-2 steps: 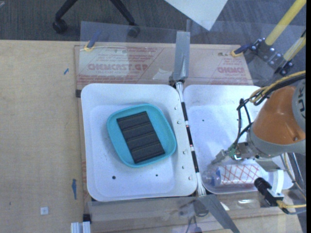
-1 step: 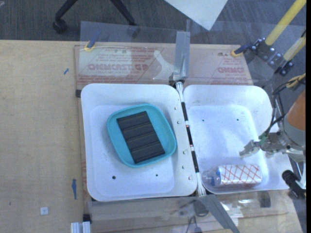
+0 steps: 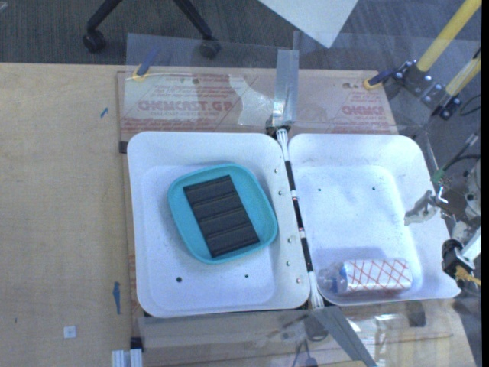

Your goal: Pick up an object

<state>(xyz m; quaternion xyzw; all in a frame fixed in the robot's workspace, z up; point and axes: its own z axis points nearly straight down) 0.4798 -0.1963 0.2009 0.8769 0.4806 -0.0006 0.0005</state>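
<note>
Gripper (image 3: 425, 207) at right edge of frame, over right bin (image 3: 344, 163); finger state unreadable. Bottle (image 3: 367, 275) lies lower left of it, long axis left-right.

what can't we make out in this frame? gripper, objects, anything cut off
- Gripper, camera view: small at the right bin's edge; open or shut can't be told, and the arm is cut off by the frame.
- Bottle, camera view: red-lattice label too small to read; contents unclear.
- Teal plate in the left bin: the dark ribbed block covers its centre; what the block is can't be told.
</note>
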